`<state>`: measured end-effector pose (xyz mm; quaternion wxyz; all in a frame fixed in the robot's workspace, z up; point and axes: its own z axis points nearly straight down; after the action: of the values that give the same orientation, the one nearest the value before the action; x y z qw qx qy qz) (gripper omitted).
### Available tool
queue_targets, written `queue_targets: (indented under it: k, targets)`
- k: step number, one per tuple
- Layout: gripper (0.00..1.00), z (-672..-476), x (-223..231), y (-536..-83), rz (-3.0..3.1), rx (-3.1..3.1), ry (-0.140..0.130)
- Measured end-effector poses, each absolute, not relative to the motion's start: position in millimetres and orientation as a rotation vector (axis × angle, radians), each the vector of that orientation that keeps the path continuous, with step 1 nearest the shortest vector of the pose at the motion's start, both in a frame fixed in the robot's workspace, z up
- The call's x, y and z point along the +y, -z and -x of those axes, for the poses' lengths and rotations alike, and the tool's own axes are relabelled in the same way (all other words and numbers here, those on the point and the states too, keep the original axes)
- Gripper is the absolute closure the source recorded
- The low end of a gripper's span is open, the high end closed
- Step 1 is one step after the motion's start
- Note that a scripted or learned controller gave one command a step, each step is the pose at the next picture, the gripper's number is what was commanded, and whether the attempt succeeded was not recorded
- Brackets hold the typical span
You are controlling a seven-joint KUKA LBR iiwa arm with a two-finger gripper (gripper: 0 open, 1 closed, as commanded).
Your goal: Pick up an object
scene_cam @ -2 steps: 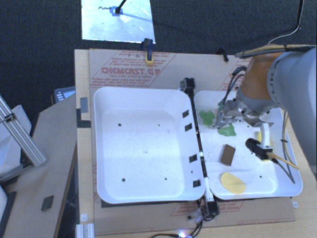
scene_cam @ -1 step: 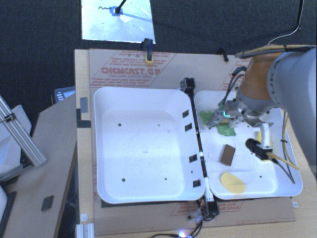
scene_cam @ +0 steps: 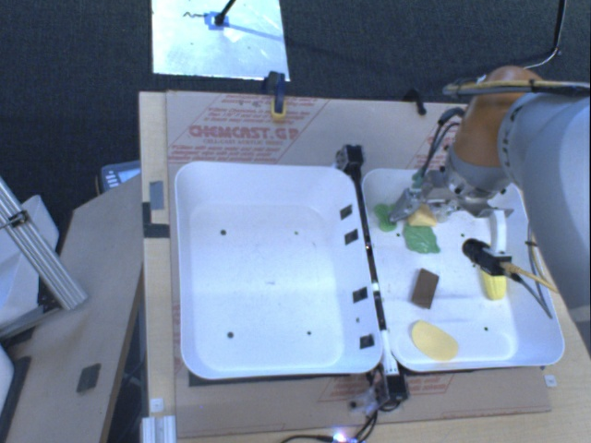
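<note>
My gripper (scene_cam: 413,209) hangs low over the back left part of the right bin (scene_cam: 526,340). Directly beside and under it lies a small yellow piece (scene_cam: 424,218), and whether the piece is held is hidden. A green soft object (scene_cam: 421,239) lies just in front of the gripper, with another green bit (scene_cam: 383,216) to its left. Nearer the front, a brown block (scene_cam: 425,287) lies near the bin's middle. A flat yellow oval (scene_cam: 434,341) lies closest to the front wall.
The left bin (scene_cam: 199,247) stands beside the right one, separated by a black-clipped divider rim (scene_cam: 365,247). The grey arm (scene_cam: 545,155) reaches in from the right over the right bin's back edge. A cardboard sheet (scene_cam: 240,127) lies under both bins.
</note>
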<state>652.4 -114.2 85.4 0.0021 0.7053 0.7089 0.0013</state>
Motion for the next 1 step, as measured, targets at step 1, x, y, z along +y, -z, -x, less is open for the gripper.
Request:
queue_targets:
  k: [1]
  targets:
    - [1.0,-653.8,-113.2,-100.4,-2.207,2.224,-0.01]
